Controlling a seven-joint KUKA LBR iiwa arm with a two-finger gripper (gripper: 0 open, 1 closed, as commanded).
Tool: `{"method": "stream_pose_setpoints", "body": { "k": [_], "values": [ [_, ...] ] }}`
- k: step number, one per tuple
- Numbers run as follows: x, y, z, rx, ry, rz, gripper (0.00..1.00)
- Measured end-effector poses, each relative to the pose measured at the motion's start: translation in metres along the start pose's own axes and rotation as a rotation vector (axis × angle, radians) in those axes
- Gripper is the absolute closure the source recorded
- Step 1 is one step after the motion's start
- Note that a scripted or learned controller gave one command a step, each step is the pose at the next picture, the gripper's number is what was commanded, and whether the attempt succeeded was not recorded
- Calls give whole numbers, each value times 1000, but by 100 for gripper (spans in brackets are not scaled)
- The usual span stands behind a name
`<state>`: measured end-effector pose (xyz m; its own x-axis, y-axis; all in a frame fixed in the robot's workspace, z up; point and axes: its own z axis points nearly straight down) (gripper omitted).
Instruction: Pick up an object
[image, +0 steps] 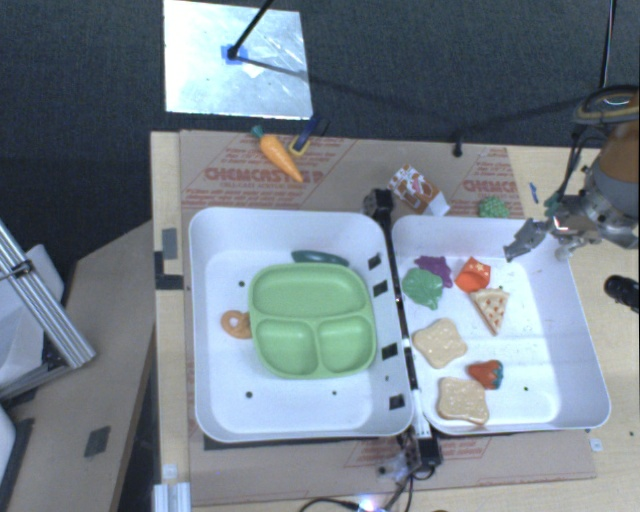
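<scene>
Hand (535, 240), grip state unclear, hovers over right bin (570, 340) of toy foods; left bin (215, 300) holds green tray (310, 320).

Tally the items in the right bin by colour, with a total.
Tan: 3 (bread slice, bread slice, cracker wedge)
Red/orange: 2 (piece, strawberry)
Green: 1 (leafy piece)
Purple: 1 (piece)
Total: 7

Green tray (308, 318) in left bin (215, 250), toy food (440, 342) in right bin (560, 330)
</scene>
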<state>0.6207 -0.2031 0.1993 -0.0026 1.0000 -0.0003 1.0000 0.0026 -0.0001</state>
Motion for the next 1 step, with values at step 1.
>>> {"method": "stream_pose_setpoints", "body": {
  "k": [1],
  "values": [
    [-1,6,42,-2,-1,-1,0]
  ]
}}
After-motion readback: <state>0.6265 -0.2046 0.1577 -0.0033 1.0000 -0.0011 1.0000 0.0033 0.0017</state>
